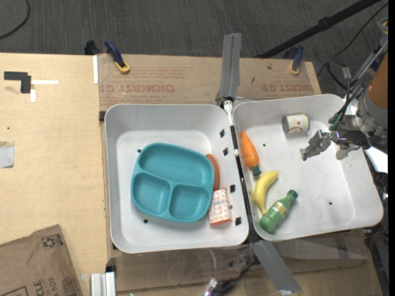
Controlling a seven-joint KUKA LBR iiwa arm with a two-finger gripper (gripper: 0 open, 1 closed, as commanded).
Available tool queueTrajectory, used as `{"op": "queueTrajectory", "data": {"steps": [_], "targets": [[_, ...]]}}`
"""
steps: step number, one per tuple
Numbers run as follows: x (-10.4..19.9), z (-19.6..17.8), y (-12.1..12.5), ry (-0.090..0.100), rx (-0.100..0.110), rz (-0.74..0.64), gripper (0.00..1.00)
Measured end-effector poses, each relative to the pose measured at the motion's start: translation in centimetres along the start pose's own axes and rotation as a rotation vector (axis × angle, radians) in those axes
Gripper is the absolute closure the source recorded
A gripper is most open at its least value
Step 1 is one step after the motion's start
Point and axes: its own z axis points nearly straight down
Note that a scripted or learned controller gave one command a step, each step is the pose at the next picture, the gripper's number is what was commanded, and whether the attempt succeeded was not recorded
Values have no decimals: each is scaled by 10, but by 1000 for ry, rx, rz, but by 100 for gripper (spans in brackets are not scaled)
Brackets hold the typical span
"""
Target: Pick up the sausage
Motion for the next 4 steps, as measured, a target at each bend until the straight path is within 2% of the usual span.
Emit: {"op": "queueTrajectory", "data": {"steps": [1,2,3,4], "targets": [[54,93,57,1,2,9,0],[8,145,39,1,4,172,0],[-13,169,-15,6,-41,313,0],[-45,173,54,9,-37,418,0]]}}
